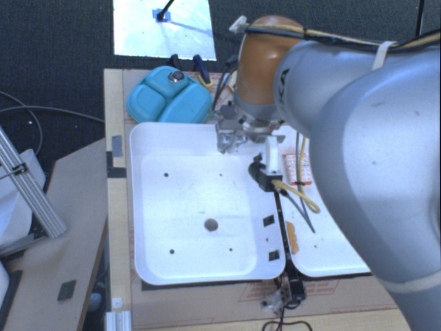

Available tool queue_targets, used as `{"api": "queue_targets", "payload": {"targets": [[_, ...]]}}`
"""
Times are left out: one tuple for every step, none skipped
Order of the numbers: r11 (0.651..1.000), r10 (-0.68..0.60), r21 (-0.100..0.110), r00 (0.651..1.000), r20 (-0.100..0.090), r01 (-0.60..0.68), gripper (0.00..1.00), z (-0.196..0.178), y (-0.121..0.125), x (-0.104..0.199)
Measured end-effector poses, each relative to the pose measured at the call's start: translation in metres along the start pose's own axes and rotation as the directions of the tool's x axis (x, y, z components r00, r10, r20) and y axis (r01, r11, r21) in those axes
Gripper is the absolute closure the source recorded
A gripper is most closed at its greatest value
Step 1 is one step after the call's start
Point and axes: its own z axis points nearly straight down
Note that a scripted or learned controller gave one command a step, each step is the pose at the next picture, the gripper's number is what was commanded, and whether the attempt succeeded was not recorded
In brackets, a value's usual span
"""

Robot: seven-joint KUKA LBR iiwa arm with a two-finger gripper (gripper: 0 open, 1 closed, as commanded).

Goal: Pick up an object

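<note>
legible text: none | candidate: small white packet with red print (298, 169) in the right bin (331, 264), at about 3 o'clock from the view's centre | print: too small and blurred to make out | other labels, brands, numbers, signs: none readable
</note>
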Motion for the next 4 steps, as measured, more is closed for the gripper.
{"api": "queue_targets", "payload": {"targets": [[1.0,0.009,0.002,1.0,0.001,-0.009,1.0,-0.03,-0.071,-0.017],[1.0,0.013,0.002,1.0,0.003,-0.013,1.0,-0.028,-0.12,-0.082],[1.0,0.012,0.001,1.0,0.002,-0.012,1.0,-0.044,-0.168,-0.116],[1.0,0.001,-0.009,1.0,0.001,-0.001,1.0,-0.074,-0.109,-0.084]]}}
